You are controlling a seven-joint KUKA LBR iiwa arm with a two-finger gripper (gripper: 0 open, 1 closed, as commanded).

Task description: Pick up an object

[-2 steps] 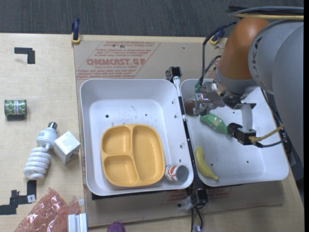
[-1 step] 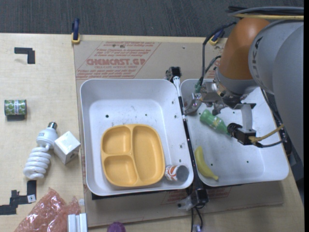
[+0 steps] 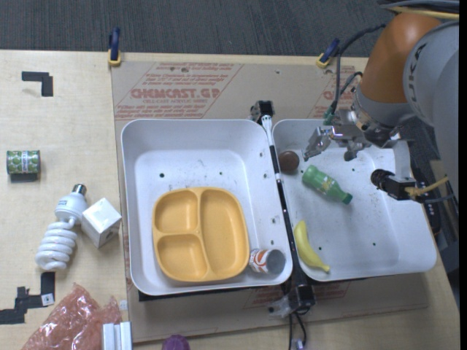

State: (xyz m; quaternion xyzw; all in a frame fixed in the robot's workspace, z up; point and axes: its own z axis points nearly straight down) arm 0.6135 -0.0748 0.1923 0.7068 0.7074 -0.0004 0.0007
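My gripper (image 3: 334, 144) hangs over the back of the right bin (image 3: 408, 257), its two fingers spread apart with nothing between them. A green bottle (image 3: 325, 184) lies on its side just below and in front of the fingers. Left of the gripper, a small brown ball (image 3: 290, 160) rests against the bin's left wall. A yellow banana (image 3: 309, 249) lies at the front left of the same bin.
The left bin (image 3: 142, 166) holds a yellow divided plate (image 3: 199, 233) and a small can (image 3: 264, 262) in its front right corner. Outside on the bench lie a light bulb (image 3: 60, 230), a white cube (image 3: 101, 222), a green can (image 3: 22, 163) and pink mesh (image 3: 69, 324).
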